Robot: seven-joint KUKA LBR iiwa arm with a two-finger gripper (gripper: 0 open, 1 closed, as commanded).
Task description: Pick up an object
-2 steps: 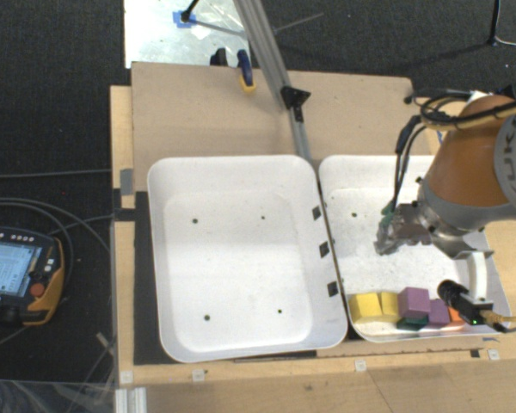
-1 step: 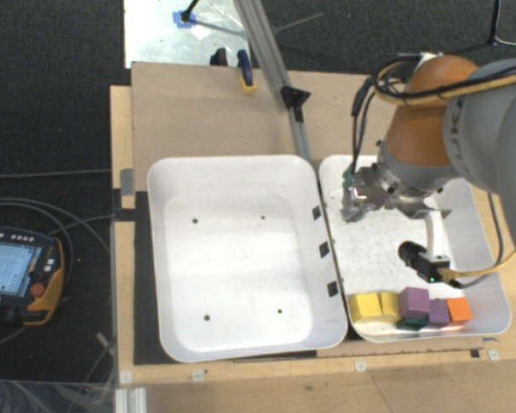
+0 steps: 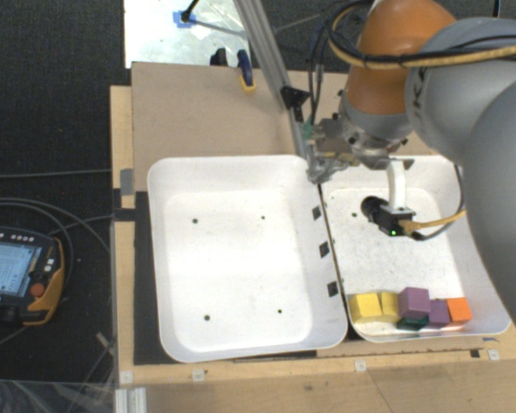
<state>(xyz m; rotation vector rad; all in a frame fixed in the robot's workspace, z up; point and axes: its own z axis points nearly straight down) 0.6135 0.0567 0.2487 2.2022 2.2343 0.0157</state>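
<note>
A row of small blocks is seen along the near edge of the right bin [image 3: 430, 239], towards the near right corner of the table [image 3: 198, 101]. A yellow block [image 3: 367, 305] is placed at the left end, followed by a large purple block [image 3: 414, 299]. A dark green piece [image 3: 412, 322] is set just in front of that, with a smaller purple block [image 3: 439, 313] next and an orange block [image 3: 458, 309] at the right end. The yellow block may be two pieces pressed together. The claw [image 3: 320, 169] is held over the far left corner of the right bin, where the two bins meet, well apart from the blocks. Nothing is seen in it, and whether it is open or closed cannot be told. The left bin [image 3: 168, 231] is set alongside, towards the table's left edge.
</note>
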